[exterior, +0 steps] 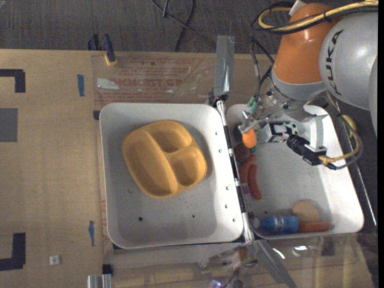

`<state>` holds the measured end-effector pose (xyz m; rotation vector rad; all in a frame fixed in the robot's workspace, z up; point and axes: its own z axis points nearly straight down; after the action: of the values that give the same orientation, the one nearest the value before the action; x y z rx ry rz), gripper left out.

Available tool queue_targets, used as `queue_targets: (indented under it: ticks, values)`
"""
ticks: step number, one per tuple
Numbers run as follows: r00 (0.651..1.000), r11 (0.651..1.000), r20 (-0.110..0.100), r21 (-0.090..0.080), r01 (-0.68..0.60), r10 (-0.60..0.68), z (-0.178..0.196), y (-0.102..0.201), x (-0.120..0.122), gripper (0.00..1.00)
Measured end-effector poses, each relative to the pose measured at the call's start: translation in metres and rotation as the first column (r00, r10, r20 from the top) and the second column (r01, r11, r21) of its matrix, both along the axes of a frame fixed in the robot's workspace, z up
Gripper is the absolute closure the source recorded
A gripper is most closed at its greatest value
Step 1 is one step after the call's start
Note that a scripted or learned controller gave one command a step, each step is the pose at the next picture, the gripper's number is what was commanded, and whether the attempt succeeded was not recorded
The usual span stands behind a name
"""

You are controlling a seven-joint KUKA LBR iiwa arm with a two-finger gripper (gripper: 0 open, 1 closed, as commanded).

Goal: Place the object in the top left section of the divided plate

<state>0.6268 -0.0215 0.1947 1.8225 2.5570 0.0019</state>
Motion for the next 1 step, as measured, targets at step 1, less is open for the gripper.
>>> queue_targets:
  ticks: [1]
  values:
    - [0.978,0.978,0.003,0.0,-0.207,0.207,-0.0089,0.0936,0.0159,1.0]
